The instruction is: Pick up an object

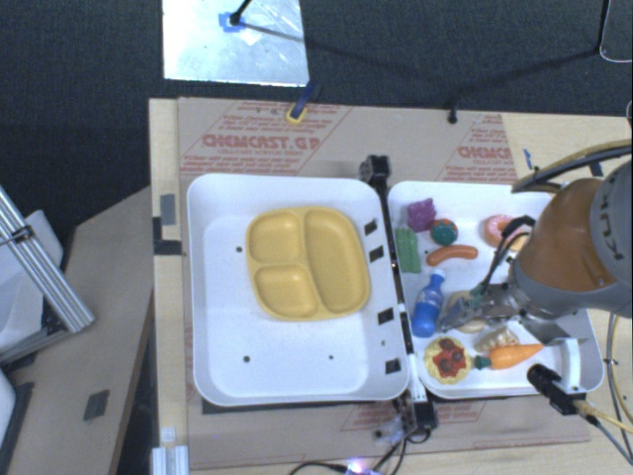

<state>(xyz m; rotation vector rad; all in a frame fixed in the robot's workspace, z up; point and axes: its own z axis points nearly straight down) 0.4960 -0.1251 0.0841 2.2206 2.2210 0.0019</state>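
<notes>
The right bin (584,364) holds several toy foods: purple grapes (422,212), a green piece (407,248), a teal and red ball (443,232), an orange sausage (452,254), a pink donut (494,229), a blue bottle (428,305), a small pizza (448,358) and a carrot (510,355). My gripper (461,311) hangs low in this bin, just right of the blue bottle and above the pizza and carrot. A beige item (492,340) lies partly under it. The wrist hides the bin's right middle.
The left bin (218,364) carries a yellow divided plate (305,262). A black-clipped divider (388,265) separates the two bins. Brown cardboard (257,139) lies beneath them, with a silver sheet (235,28) farther back.
</notes>
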